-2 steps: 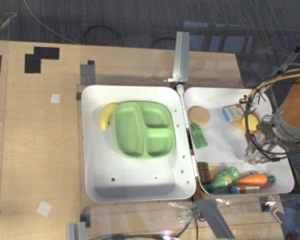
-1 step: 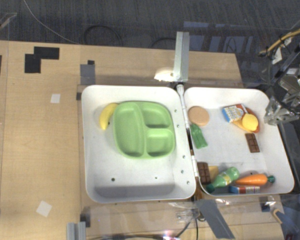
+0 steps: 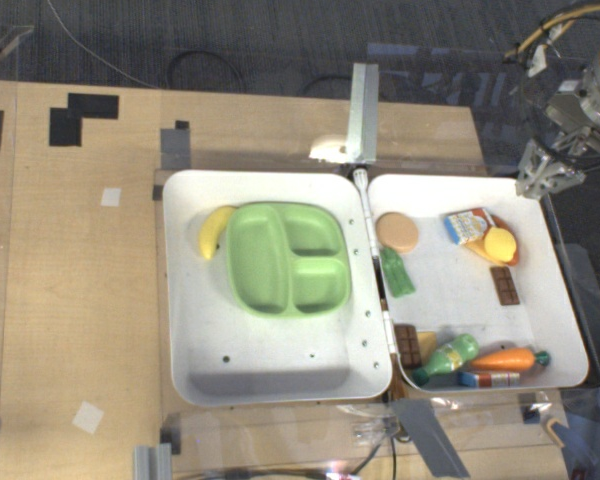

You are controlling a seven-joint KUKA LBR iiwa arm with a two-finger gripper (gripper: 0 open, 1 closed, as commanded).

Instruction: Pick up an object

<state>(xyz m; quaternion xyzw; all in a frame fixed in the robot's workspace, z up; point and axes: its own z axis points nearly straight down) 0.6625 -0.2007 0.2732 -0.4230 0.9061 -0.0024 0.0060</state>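
You will find no text, brand, number or sign here that can be read. The one thing likely to carry print is the small blue, white and red carton (image 3: 468, 226) in the far part of the right bin (image 3: 565, 298), just left of the yellow lemon (image 3: 500, 244); its face shows patches of colour, but the lettering is too small and blurred to make out. The black squares (image 3: 82, 116) on the bench at far left are plain shapes.

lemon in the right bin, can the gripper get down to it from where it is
Probably yes: the lemon lies uncovered, touching just a small carton, and the gripper hangs above that bin's far right corner.
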